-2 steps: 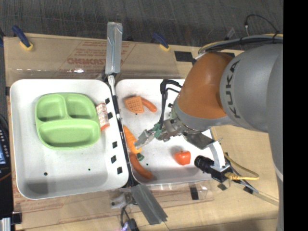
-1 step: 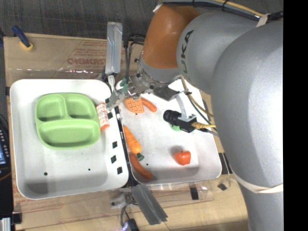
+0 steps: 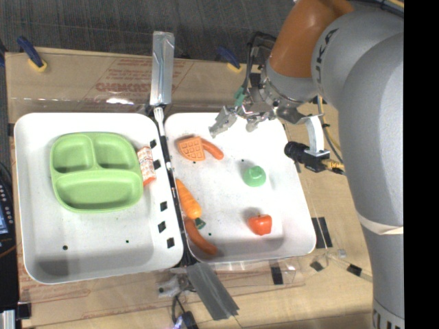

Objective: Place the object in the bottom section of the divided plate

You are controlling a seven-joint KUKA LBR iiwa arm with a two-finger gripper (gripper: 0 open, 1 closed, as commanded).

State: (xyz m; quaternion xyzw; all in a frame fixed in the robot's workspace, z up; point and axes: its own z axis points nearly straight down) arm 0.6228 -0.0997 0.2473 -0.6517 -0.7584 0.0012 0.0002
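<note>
A green divided plate [image 3: 96,170] lies in the left bin [image 3: 41,252], with two small sections at the top and one wide section at the bottom. My gripper [image 3: 237,121] hovers open over the upper part of the right bin [image 3: 295,204], with nothing between its fingers. Just left and below it lie a waffle [image 3: 191,148] and a hot dog [image 3: 212,150]. A green round item [image 3: 254,175] and a red pepper [image 3: 260,223] sit lower in that bin. A carrot [image 3: 187,199] and a sausage [image 3: 199,239] lie along the bin's left wall.
A small white-and-orange packet [image 3: 145,165] leans at the plate's right edge against the divider between bins. A metal bar [image 3: 162,67] stands at the back between the bins. The arm's grey body [image 3: 363,115] fills the right side.
</note>
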